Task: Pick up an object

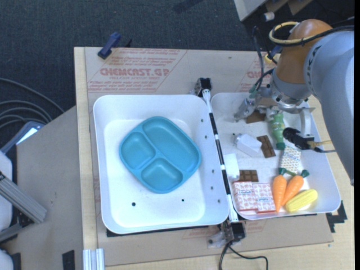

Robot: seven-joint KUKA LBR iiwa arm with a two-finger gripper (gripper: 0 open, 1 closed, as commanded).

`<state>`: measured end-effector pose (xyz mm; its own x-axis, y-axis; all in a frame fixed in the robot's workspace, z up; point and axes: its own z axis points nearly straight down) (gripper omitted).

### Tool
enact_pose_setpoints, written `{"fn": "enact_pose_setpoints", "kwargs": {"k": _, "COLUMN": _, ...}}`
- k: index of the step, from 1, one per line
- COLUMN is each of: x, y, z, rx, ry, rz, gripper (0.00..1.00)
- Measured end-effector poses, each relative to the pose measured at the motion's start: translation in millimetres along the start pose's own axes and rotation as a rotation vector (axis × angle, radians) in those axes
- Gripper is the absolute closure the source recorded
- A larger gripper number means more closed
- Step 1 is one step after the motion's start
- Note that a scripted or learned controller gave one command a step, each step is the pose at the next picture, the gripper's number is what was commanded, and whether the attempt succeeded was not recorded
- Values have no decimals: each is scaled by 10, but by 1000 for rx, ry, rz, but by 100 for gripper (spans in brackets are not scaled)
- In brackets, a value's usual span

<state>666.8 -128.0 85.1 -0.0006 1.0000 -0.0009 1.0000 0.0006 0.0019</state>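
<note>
My gripper (251, 109) hangs low over the back of the right bin (329, 176), under the grey arm with its orange band. Just right of it stands a green bottle (277, 127), and a brown object lies partly beneath it. In front lie a white block (247, 144) and a brown chocolate bar (266, 146). Further forward are a patterned card (290, 160), two orange carrots (284, 188), a yellow piece (301, 200), a pink-and-white box (254, 197) and a small brown square (247, 176). I see nothing held in the gripper.
A blue divided plate (160, 154) lies in the left bin (107, 167). A black clamp (202, 85) sits on the rim between the bins. The arm's body covers the right bin's back right corner. A blue clip (109, 45) lies on the bench's far left.
</note>
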Motion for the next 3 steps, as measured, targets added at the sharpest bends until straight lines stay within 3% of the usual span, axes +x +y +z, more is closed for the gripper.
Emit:
{"fn": "enact_pose_setpoints", "kwargs": {"k": 1, "x": -101, "y": -508, "z": 4, "rx": 4, "ry": 2, "rz": 1, "gripper": 0}}
{"fn": "enact_pose_setpoints", "kwargs": {"k": 2, "x": 14, "y": 1, "z": 0, "rx": 1, "ry": 1, "rz": 0, "gripper": 0}}
{"fn": "enact_pose_setpoints", "kwargs": {"k": 3, "x": 14, "y": 7, "z": -105, "rx": -1, "ry": -1, "rz": -1, "gripper": 100}}
